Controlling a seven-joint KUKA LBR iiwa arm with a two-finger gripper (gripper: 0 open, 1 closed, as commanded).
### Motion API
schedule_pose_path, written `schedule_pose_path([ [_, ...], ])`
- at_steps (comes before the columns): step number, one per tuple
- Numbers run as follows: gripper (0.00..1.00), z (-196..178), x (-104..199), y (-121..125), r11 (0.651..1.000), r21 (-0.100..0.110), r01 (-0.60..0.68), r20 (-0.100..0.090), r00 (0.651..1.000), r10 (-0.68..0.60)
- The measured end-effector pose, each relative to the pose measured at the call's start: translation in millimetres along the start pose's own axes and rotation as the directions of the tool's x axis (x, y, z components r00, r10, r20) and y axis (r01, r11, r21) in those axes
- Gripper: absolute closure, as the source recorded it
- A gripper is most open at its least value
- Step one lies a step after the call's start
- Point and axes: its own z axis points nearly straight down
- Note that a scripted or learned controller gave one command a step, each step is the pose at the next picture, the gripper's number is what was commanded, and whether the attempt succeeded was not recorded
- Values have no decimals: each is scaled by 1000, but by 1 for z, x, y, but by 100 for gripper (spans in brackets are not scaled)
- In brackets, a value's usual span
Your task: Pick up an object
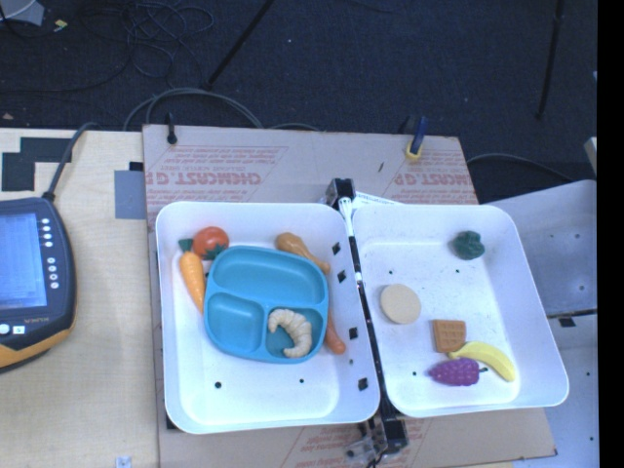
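Operator, note two white bins side by side on a cardboard sheet [292,164].

The left bin [195,398] holds a blue divided tray [249,281]; a pale shrimp-like piece [292,330] lies in its lower right compartment. An orange carrot [192,278] lies against the tray's left edge, with a tomato [210,240] just above it. A tan item, possibly a bread piece [297,249], rests at the tray's upper right rim.

The right bin [531,378] holds a dark green lump [468,245] at upper right, a beige disc [400,304] near centre, and a brown cracker [448,334]. Below it, a banana [489,359] touches purple grapes [454,371].

You cannot tell the gripper's state from this view. A handheld pendant [29,271] lies well left of the bins.
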Motion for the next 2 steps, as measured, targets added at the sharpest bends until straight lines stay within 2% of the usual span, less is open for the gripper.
schedule_pose_path([
  [1,100,108,47,-34,1000,28,0,-11,1000,0],
  [2,100,133,121,-60,1000,22,2,-9,1000,-2],
])
